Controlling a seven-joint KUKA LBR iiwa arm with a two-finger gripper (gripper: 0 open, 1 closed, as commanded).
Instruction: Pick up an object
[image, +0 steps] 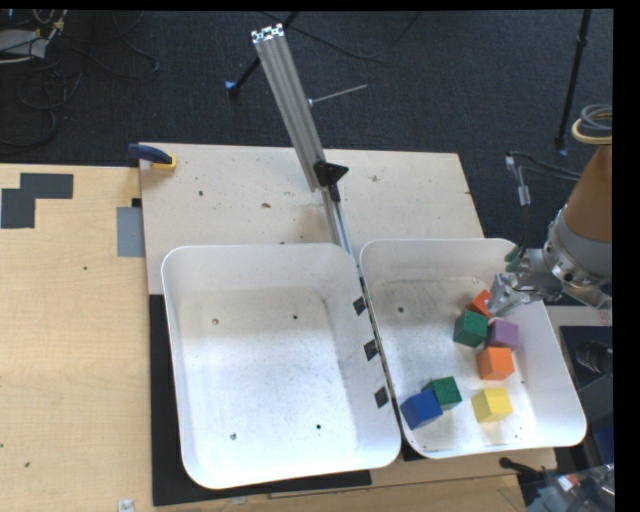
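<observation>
Gripper (497, 297) low over right bin (565, 425)

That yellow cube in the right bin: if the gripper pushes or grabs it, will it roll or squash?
The yellow cube looks flat-faced and rigid, so it should probably slide rather than roll. It sits apart from the orange cube, so nudging it likely disturbs little. Its smooth faces might slip in a loose pinch.
</observation>
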